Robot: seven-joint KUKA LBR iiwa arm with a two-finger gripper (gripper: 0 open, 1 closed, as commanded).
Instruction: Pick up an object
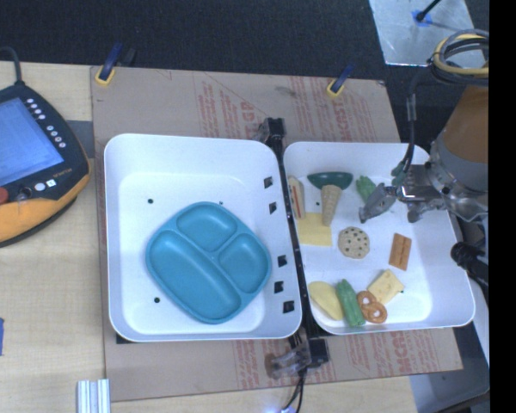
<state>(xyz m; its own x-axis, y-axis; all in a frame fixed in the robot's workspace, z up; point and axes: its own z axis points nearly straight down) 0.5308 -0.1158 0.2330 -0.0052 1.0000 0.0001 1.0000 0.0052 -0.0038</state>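
The right bin (443, 312) holds several toy foods: an ice-cream cone with a green top (330, 191), a small green piece (365, 186), a striped strip (296, 198), a yellow cheese slab (314, 230), a chocolate-chip cookie (353, 242), an orange wafer (400, 250), a yellow wedge (384, 284), a pretzel (371, 307), a green pickle (349, 303) and a yellow piece (325, 298). My gripper (397, 207) hangs over the bin's upper right, open, its fingers (377, 205) spread above bare bin floor between the green piece and the wafer. Nothing sits between them.
The left bin (125, 166) carries a blue divided plate (208, 261). A teach pendant (21, 166) lies at the bench's left edge. Both bins rest on cardboard (198, 101) held by clamps (109, 65). The arm's grey body (464, 157) overhangs the right bin's far corner.
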